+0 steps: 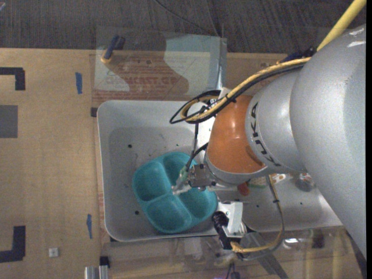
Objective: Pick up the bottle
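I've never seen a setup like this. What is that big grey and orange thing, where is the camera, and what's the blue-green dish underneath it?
The big grey shape with the orange band is a robot arm, reaching in from the right of the picture. The one camera is fixed above the bench and looks down at a slant, so you see the arm from above.

Under it sits a shallow white bin on a wooden bench. In the bin lies a teal dish split into compartments. The arm's gripper, its two-finger hand, is low over that dish, but the wrist hides too much to tell whether it holds anything.

Yellow and black cables run along the arm. Its job is to pick up a bottle; I cannot make one out for certain here.
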You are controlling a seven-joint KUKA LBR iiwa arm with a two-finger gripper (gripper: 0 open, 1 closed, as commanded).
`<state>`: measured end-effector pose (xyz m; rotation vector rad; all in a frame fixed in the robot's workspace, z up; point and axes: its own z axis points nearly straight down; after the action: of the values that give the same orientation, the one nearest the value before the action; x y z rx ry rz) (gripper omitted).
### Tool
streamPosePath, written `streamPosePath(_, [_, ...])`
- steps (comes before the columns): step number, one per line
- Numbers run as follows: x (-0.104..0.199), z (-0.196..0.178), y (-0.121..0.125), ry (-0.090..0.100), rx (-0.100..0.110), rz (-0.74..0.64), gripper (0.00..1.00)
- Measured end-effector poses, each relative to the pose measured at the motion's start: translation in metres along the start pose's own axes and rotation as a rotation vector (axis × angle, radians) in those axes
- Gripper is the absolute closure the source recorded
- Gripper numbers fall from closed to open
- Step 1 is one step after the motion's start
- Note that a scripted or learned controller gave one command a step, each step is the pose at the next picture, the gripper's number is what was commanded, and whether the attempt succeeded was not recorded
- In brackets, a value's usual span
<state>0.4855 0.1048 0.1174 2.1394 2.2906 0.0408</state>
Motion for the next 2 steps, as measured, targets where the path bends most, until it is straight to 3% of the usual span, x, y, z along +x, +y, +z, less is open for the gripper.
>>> streamPosePath(1, [0.0012, 0.008, 0.0669, -0.003, 0.008, -0.066, 0.0])
streamPosePath(2, [-0.001, 0.0015, 0.0679, -0.007, 0.005, -0.062, 1.0])
